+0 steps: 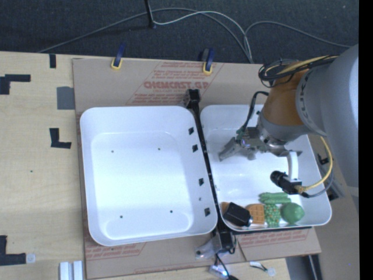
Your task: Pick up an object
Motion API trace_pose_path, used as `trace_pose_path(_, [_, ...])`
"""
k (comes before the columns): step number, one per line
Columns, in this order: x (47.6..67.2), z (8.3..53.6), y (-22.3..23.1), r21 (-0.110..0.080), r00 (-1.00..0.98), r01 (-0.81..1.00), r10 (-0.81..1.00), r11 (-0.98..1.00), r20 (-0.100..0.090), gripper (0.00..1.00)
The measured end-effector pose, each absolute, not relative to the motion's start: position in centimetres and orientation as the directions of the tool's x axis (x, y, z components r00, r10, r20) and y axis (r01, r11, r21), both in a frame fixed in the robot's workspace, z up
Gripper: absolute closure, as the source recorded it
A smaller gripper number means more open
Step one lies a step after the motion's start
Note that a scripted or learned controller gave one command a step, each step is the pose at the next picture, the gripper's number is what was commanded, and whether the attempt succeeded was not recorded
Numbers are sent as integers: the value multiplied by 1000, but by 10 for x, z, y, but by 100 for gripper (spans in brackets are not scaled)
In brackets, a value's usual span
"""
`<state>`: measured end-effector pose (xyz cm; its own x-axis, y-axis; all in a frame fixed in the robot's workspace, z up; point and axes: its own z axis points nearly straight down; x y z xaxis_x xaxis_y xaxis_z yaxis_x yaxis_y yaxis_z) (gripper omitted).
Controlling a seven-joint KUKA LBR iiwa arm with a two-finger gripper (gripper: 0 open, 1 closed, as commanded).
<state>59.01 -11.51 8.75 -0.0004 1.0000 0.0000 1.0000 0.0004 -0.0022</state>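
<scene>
My gripper (232,147) hangs over the middle-left of the right bin (227,118), low above its white floor, on the grey arm with the orange band (285,107). I see nothing held at its tip. Along the bin's front wall lie a black block (237,214), an orange piece (255,213), a green knobbly piece (273,205) and a round green thing (292,212). They sit well in front of the gripper and to its right, apart from it.
The left bin (87,127) sits beside the right one, with a black divider strip (201,156) between them. Both rest on a cardboard sheet (169,83) held by clamps at the back. A yellow cable (317,182) loops off the wrist over the right bin.
</scene>
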Motion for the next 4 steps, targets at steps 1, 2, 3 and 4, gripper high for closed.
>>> trace_pose_path(1, [591, 99, -115, 0, -1, 1000, 1000, 1, 0, 100])
trace_pose_path(2, [589, 141, -117, 3, -1, 1000, 1000, 1, 0, 100])
trace_pose_path(3, [587, 192, -107, 4, -1, 1000, 1000, 1, 0, 100])
trace_pose_path(4, [587, 235, -107, 3, 0, 1000, 1000, 0, 0, 100])
